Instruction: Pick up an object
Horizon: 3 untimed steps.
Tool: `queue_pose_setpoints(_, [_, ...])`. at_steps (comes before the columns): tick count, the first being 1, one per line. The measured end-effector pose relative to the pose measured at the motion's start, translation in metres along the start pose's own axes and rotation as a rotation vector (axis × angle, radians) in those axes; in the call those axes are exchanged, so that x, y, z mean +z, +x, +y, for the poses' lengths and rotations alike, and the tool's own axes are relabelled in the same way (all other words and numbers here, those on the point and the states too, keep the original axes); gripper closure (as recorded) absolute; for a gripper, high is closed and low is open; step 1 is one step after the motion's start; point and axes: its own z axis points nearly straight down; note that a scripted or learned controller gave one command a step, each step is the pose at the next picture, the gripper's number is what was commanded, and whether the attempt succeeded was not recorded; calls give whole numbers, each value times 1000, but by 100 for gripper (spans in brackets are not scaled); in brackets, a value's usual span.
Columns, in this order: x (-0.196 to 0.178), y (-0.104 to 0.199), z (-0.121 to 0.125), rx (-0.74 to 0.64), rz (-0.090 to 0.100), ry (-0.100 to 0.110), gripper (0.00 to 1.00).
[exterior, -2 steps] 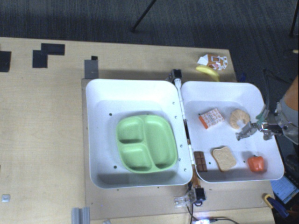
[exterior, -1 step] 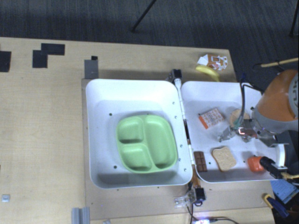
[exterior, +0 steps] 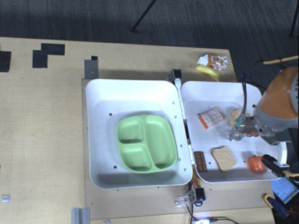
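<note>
In the right bin (exterior: 219, 94) I count several small pickable items: a slice of bread (exterior: 224, 157) near the front wall, a brown chocolate bar (exterior: 200, 161) just left of it against the bin's left wall, an orange-and-white packet (exterior: 210, 118) toward the middle, and an orange-red item (exterior: 256, 164) at the front right, too blurred for me to name. A pale round item (exterior: 236, 116) sits half hidden behind the gripper (exterior: 237, 133), which hangs low over the bin between the packet and the arm's body. I cannot tell how its claw is set; the tips blur into the white floor. The left bin (exterior: 100, 125) holds 1 green divided plate (exterior: 146, 143). Behind the bins, a banana (exterior: 207, 71) and a crumpled wrapper (exterior: 214, 60) lie on the bench (exterior: 42, 134).
</note>
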Motion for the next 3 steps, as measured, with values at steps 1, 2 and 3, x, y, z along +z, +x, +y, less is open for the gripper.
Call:
queue_pose_setpoints(1, [0, 0, 0, 0, 0, 0, 0])
queue_pose_setpoints(2, [-11, 1, 1, -2, 1, -2, 100])
queue_pose_setpoints(3, [-11, 1, 1, -2, 0, -2, 0])
